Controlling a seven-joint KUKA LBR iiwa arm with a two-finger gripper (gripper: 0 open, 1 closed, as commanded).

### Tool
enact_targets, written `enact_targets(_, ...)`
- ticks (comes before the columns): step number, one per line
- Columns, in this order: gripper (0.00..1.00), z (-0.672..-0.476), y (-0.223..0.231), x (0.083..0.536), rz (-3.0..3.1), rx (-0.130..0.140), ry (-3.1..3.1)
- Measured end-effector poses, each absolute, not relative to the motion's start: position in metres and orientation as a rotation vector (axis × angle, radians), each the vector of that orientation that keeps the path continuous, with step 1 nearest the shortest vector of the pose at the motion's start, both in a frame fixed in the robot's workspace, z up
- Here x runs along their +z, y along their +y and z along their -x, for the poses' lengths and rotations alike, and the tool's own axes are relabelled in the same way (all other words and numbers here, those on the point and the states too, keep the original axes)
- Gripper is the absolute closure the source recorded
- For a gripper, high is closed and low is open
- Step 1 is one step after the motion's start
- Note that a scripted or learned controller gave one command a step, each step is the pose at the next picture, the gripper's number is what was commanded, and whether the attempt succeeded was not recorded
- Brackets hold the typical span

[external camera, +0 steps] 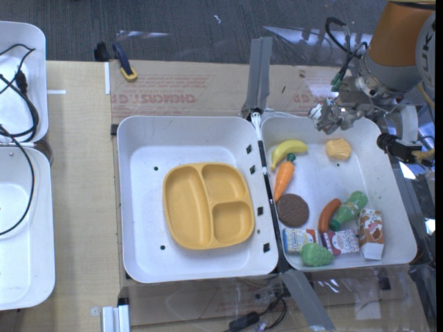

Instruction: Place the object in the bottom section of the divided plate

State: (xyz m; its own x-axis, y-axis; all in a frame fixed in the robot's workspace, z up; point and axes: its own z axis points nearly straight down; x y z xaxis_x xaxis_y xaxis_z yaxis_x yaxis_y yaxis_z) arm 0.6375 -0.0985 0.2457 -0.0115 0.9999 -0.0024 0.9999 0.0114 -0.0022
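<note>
Fingers [331, 118] are hovering at the right bin's [394, 185] twelve o'clock rim, grip state unclear; nothing picked, toy food is lying there, yellow divided plate [208, 205] is waiting bare.

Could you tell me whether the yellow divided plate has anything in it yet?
Empty. All three sections of the divided plate show bare yellow, and the toy foods, such as the banana and carrot, lie in the right bin.

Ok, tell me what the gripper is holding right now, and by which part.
Nothing shows between the fingers of the two-finger gripper; it hangs over the right white bin's far edge, apart from the yellow cheese-like wedge and yellow toy banana.
</note>
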Motion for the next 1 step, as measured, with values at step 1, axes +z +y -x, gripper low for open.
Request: enact_targets(1, 1.00, -0.5884, -0.0465, 0.2401, -2.220, 0.000, 2.221)
